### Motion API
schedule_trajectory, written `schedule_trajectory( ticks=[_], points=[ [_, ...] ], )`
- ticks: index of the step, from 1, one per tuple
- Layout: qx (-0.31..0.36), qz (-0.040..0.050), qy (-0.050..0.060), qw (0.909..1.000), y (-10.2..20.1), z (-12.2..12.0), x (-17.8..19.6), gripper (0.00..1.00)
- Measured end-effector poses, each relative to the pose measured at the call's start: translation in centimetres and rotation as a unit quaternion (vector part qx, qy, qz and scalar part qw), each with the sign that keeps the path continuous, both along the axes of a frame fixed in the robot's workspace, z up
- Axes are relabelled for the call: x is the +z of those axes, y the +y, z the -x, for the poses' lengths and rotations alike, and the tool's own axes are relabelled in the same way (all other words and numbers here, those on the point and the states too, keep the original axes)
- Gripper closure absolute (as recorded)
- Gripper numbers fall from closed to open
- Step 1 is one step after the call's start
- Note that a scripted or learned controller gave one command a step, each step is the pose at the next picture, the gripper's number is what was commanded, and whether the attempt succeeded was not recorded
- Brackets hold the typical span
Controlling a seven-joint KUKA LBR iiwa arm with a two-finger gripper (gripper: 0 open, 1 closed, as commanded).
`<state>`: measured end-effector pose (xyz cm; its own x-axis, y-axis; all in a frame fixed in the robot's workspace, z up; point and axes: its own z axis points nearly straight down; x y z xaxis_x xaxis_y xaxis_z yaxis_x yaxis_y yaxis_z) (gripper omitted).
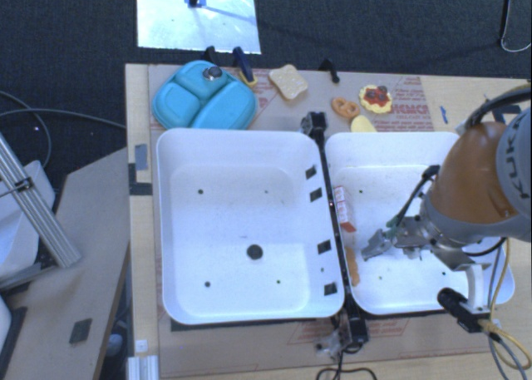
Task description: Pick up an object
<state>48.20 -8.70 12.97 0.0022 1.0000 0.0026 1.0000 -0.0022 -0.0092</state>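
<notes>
My gripper (374,245) hangs low over the right bin (391,162), in its left half, at the end of the grey arm with the orange band (470,175). Just left of the gripper, along that bin's left wall, lie a small red and white item (341,208) and a thin orange stick (352,268). The gripper's tip points towards the stick and stops a short way from it. A small dark round piece (254,251) rests on the floor of the left bin (241,154).
Behind the bins on the bench sit a blue sectioned plate (204,97), a toast slice (288,81), a pretzel (344,106), a small red-topped tart (376,97) and a yellow piece (362,124). A black divider (328,204) runs between the bins.
</notes>
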Motion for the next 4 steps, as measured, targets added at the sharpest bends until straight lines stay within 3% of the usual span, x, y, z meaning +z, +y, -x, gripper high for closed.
schedule_trajectory(
  ticks=[1, 2, 3, 4],
  points=[
    [0.002, 0.0015, -0.007, 1.0, 0.0, -0.6, 1.4, 1.0],
    [0.007, 0.0004, -0.008, 0.9999, 9.0, -3.2, 5.7, 1.0],
    [0.003, 0.0014, -0.007, 1.0, 7.9, -5.4, 6.8, 1.0],
    [-0.001, 0.0021, -0.005, 1.0, 1.9, -5.2, 5.4, 1.0]
  ],
)
